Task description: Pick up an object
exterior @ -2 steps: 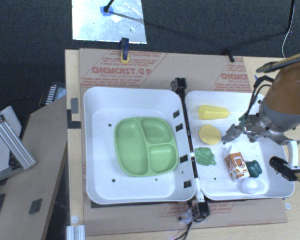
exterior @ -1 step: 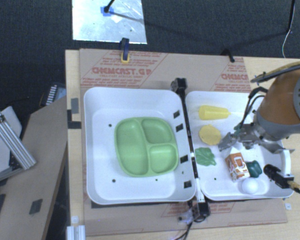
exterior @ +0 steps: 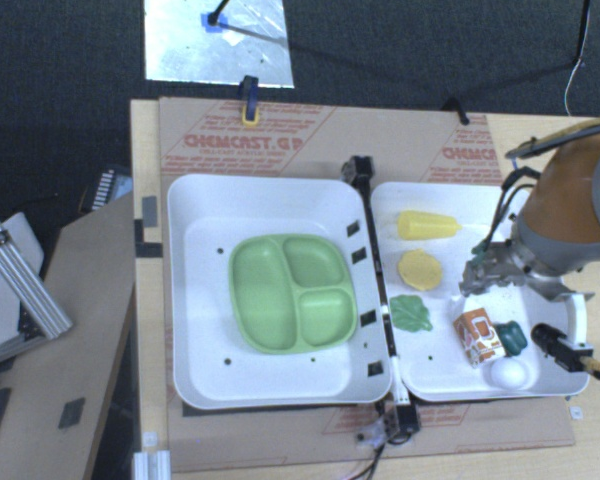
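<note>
The right bin (exterior: 540,200) holds several small items. A yellow corn-like piece (exterior: 426,225) lies at its back, and a flat yellow round piece (exterior: 419,269) sits in front of that. A green leafy piece (exterior: 411,313) is by the left wall. An orange and white carton (exterior: 477,335), a dark teal object (exterior: 510,337) and a white egg (exterior: 508,373) cluster at the front. My gripper (exterior: 480,271) hangs low over the bin's middle, just right of the yellow round piece and just behind the carton. Nothing visibly sits in its grasp.
The left bin (exterior: 195,218) holds a green divided plate (exterior: 290,293). A black divider with clips (exterior: 370,268) runs between the bins. My arm with its orange band (exterior: 572,198) covers the right bin's right side. A black part (exterior: 555,346) juts over the front right corner.
</note>
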You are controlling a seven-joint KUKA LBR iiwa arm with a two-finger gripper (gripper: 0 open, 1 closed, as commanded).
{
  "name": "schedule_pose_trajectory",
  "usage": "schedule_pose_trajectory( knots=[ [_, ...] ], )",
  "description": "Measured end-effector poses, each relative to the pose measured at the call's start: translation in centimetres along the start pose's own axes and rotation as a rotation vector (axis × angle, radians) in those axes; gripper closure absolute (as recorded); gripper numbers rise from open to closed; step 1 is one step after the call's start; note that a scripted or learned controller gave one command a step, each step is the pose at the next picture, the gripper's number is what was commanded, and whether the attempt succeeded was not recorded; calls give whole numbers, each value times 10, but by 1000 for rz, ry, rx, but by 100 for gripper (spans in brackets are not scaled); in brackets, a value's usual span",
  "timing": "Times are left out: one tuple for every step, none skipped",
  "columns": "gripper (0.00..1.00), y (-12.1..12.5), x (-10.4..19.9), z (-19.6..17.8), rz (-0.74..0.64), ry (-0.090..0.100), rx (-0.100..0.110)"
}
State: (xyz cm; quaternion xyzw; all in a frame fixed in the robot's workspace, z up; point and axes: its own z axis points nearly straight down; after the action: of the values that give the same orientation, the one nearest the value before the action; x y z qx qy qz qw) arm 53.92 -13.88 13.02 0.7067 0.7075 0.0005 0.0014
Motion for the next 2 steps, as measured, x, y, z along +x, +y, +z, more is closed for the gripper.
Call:
schedule_pose_trajectory(
  knots=[
    [100,10,4,-49,-3,0,-3],
    [100,9,12,-98,-4,0,-3]
  ],
)
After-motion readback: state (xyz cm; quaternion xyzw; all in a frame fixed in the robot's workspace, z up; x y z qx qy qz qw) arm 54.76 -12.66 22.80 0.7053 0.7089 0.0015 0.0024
